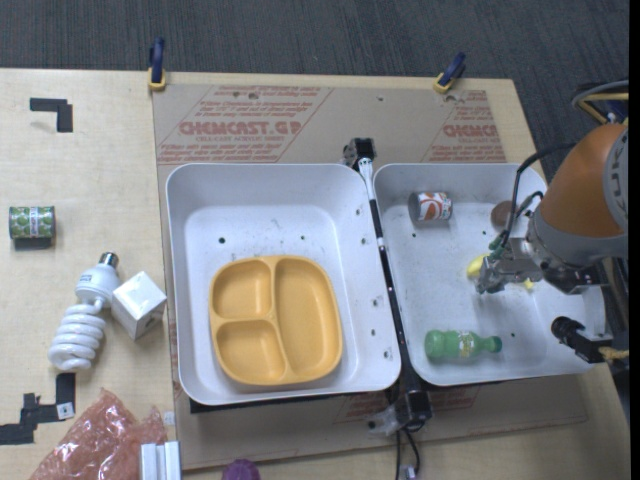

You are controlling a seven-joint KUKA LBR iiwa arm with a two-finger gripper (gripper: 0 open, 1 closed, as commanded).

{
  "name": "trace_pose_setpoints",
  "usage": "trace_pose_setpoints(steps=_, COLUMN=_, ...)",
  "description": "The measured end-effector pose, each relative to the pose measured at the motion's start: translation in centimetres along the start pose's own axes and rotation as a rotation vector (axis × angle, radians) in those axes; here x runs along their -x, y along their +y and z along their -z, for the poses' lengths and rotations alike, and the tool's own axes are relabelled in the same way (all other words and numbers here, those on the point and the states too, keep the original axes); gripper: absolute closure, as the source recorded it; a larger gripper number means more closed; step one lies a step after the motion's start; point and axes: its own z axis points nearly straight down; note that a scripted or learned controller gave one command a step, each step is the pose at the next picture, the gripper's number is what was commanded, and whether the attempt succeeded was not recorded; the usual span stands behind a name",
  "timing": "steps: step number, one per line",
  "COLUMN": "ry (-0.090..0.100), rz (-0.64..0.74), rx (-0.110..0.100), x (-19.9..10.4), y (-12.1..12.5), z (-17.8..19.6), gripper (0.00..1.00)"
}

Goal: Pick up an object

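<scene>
The arm point(590, 193) reaches in over the right bin point(450, 368), its gripper point(493, 276) lowered near the bin floor toward the right side. A small yellow object point(478, 266) lies at the gripper, partly hidden by it; whether it sits between the fingers or merely beside them cannot be told, nor can the opening of the fingers be read from this angle. Two other candidates lie in the same bin: a green bottle point(460, 344) on its side near the front wall, apart from the gripper, and a white and orange can point(432, 207) near the back wall, also apart. The left bin point(190, 268) holds a yellow divided tray point(275, 320). On the desk point(70, 168) to the left lie a spiral light bulb point(82, 318), a white cube point(139, 304) and a small green can point(31, 222), all well outside both bins. Assessment: the step in hand appears to be the grasp attempt on the yellow object. The next move calls for a confirmed closure on that object, then a straight lift clear of the bin wall; a slip is possible given the object's small size.
</scene>
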Motion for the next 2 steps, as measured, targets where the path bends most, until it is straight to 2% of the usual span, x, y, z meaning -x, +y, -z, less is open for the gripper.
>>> trace_pose_setpoints(steps=1, ry=0.000, rz=-0.002, rx=0.001, x=5.5, y=-2.1, z=2.5, gripper=1.00)
trace_pose_setpoints(steps=2, ry=0.000, rz=0.001, rx=0.000, x=4.5, y=6.6, z=0.4, gripper=1.00)
